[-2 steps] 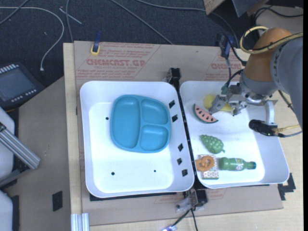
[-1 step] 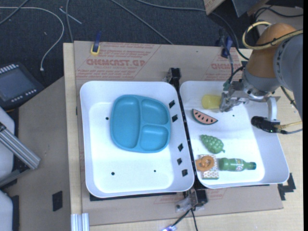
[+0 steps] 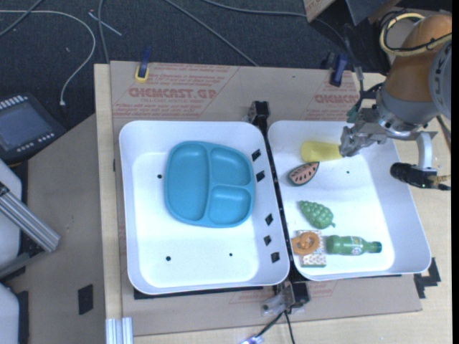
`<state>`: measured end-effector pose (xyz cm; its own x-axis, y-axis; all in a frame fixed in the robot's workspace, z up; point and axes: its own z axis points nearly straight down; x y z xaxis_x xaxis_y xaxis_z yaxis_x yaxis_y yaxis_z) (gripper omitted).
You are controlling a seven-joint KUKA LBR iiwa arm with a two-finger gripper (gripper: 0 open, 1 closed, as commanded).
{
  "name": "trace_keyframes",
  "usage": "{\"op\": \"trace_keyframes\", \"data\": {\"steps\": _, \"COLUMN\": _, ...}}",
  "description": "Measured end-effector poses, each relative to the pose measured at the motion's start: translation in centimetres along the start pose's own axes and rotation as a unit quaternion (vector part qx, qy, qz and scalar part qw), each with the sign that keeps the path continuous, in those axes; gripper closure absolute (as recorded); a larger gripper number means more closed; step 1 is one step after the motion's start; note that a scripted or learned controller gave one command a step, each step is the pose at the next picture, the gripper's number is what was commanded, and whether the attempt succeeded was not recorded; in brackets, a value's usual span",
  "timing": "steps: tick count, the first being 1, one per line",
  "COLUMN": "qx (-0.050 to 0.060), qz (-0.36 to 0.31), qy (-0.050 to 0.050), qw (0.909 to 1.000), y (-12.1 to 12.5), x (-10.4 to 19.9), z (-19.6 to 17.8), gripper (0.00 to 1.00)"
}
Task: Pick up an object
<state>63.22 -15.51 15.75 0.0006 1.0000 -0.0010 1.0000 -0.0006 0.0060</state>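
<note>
At the bottom of the view, nearest the camera, the front rim of the left bin (image 3: 143, 264) meets the cardboard-covered surface (image 3: 186, 84), with a small metal clamp fitting (image 3: 287, 303) between the two bins at 6 o'clock.

The pincer (image 3: 350, 143) sits low over the right bin (image 3: 401, 206), at about 2 o'clock from the view's centre. Its tip is just beside, perhaps touching, the right end of a yellow object (image 3: 317, 151). Whether the pincer is wide or narrow, I cannot tell: the wrist housing covers it from above, and nothing can be seen between its tips.

The arm (image 3: 416, 70) is cut off at the upper right edge. The yellow object's shape is hard to make out where the tip overlaps it. A black part (image 3: 416, 174) at 3 o'clock, beside the bin's rim, is too unclear to name.

Counted: two white bins. The left one carries one blue divided plate (image 3: 209, 183) with three compartments. The right one carries five small things: the yellow object at its 12 o'clock, one watermelon slice (image 3: 303, 173) just below it, one green bunch of grapes (image 3: 316, 214) near the middle, and at 6 o'clock one orange ring-shaped toy (image 3: 307, 244) just beside one green bottle (image 3: 351, 246) lying on its side. Two blue clamps (image 3: 143, 69) grip the surface's far edge.
</note>
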Motion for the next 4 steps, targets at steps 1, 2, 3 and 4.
{"op": "trace_keyframes", "data": {"steps": 1, "qx": 0.000, "qz": -0.001, "qy": 0.000, "qw": 1.0000, "y": 0.4, "x": -0.2, "z": -4.5, "gripper": 1.00}}
{"op": "trace_keyframes", "data": {"steps": 2, "qx": 0.001, "qz": -0.001, "qy": 0.000, "qw": 1.0000, "y": 0.6, "x": -0.2, "z": -7.2, "gripper": 1.00}}
{"op": "trace_keyframes", "data": {"steps": 3, "qx": 0.004, "qz": -0.003, "qy": 0.002, "qw": 1.0000, "y": 0.1, "x": 5.6, "z": -6.4, "gripper": 1.00}}
{"op": "trace_keyframes", "data": {"steps": 4, "qx": 0.002, "qz": -0.003, "qy": 0.001, "qw": 1.0000, "y": 1.1, "x": 10.3, "z": -6.4, "gripper": 1.00}}
